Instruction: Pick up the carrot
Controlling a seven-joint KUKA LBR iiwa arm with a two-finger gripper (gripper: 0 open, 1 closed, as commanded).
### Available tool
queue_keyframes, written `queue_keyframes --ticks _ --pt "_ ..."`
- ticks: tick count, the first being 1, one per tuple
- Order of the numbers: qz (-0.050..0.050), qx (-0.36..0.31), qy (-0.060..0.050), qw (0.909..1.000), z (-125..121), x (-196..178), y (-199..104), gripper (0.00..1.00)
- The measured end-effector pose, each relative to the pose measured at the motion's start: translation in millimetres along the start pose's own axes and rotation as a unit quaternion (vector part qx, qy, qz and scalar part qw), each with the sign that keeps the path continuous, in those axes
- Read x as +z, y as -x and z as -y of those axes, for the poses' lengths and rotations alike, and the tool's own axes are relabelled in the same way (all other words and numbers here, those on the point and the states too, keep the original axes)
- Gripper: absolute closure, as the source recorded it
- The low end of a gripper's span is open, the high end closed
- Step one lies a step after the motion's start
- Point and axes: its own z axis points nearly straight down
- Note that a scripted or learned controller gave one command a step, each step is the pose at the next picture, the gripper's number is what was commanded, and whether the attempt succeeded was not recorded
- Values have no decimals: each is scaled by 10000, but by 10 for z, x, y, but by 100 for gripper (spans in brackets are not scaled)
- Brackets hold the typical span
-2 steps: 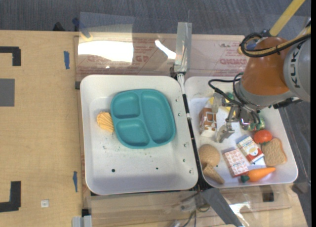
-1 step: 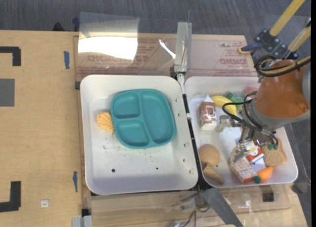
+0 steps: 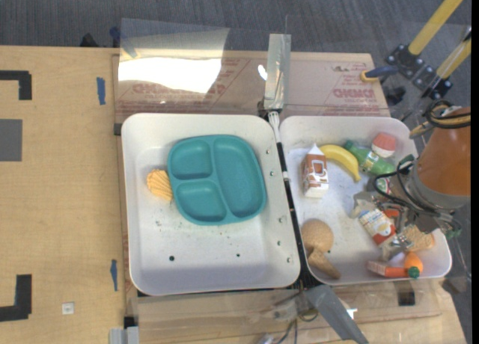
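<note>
The carrot [image 3: 391, 268] is small and orange with a green end. It lies flat in the front right corner of the right bin [image 3: 352, 279], close to the front wall. My gripper [image 3: 409, 235] hangs low over the right side of that bin, just behind and above the carrot, under the arm's orange band [image 3: 449, 161]. Dark cables and metal parts clutter the gripper, and a tan item at its tip partly hides it. Nothing can be made out between its tips.
The right bin also holds a banana [image 3: 341, 160], a milk carton [image 3: 316, 174], a green bottle [image 3: 376, 153], a small labelled bottle [image 3: 373, 223] and a tan mushroom-shaped toy [image 3: 318, 235]. The left bin [image 3: 150, 260] carries a teal divided plate [image 3: 217, 179] and a yellow shell shape [image 3: 159, 183].
</note>
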Motion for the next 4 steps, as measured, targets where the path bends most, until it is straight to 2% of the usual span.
queue_keyframes --ticks 1,2,3,4 --pt "16 -7 -12 10000 1 -118 19 100" --pt "41 -590 -47 9982 160 -1627 -202 100" --pt "27 -1414 -31 9899 433 -2746 -95 100" --pt "-9 -3066 43 9518 354 -1835 -242 100"
